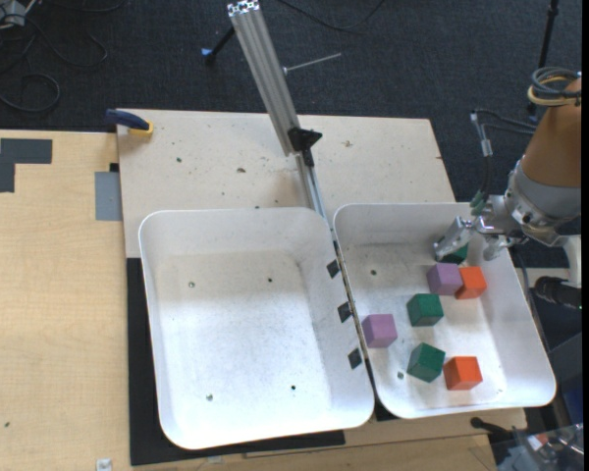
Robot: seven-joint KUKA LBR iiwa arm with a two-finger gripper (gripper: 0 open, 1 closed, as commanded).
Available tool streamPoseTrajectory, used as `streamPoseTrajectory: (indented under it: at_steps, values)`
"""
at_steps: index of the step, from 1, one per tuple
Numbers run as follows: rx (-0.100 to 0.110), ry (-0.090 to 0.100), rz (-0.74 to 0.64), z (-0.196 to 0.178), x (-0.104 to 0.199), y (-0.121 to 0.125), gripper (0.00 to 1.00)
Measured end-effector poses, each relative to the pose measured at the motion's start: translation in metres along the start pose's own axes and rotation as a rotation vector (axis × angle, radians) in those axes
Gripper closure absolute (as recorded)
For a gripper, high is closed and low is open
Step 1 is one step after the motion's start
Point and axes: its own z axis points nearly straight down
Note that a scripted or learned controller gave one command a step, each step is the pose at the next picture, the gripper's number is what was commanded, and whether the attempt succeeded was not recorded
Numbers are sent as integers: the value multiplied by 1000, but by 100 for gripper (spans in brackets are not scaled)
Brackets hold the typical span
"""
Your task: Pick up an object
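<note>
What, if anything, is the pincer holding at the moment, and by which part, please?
Nothing visible is held. The pincer hovers in the right bin, just above the purple cube and orange cube, with no block between its fingers.

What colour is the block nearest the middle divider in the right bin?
Purple, clearest in the camera view.
</note>
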Motion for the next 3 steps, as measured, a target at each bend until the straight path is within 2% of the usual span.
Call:
streamPoseTrajectory:
  at_steps: [1, 2, 3]
  values:
    - [-14, -8, -2, 54, 5, -4, 0]
    - [-17, -5, 0, 40, 6, -2, 100]
    - [-12, -3, 0, -3, 9, -1, 100]
